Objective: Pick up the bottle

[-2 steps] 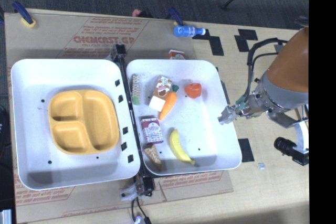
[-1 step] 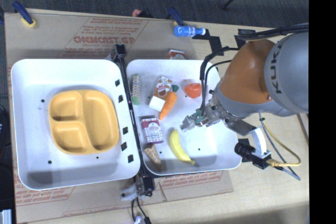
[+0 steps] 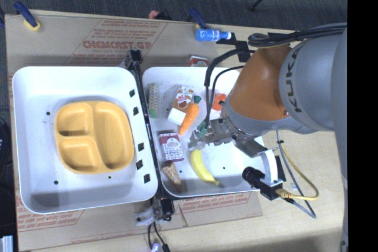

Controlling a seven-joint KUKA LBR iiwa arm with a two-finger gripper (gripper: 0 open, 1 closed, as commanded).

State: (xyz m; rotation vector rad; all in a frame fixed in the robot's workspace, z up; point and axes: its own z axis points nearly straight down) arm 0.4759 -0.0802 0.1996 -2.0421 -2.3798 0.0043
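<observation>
The bottle (image 3: 211, 35) is actually sitting outside both bins, lying on its side on the cardboard sheet (image 3: 112, 38) just past the far edge of the right bin (image 3: 155, 77). It's a small blue one with a pale cap end pointing toward the arm side. Nothing is touching it.

The gripper (image 3: 202, 137) is nowhere near it. It's down inside the right bin, hanging over the clutter in the middle, with the orange wrist band (image 3: 260, 88) bulging right above it and the big grey arm (image 3: 319, 79) coming in from the right. Whether the fingers are spread or pressed together can't be told from this angle, since the wrist hides most of them, and nothing is visibly pinched between them.

Around the gripper in that bin: a carrot (image 3: 189, 118) tilted just beside it on the far side, a banana (image 3: 202, 167) lying just on the near side, a small red packet (image 3: 170, 146) to the left, a brownish lump (image 3: 172, 174) near the front corner, and a little carton with a picture on it (image 3: 184, 97) further back.

The left bin (image 3: 29, 127) holds a yellow divided tray (image 3: 93, 136), three compartments, sitting flat in the middle. Black cables (image 3: 221, 62) loop off the arm over the far rim of the right bin.
</observation>
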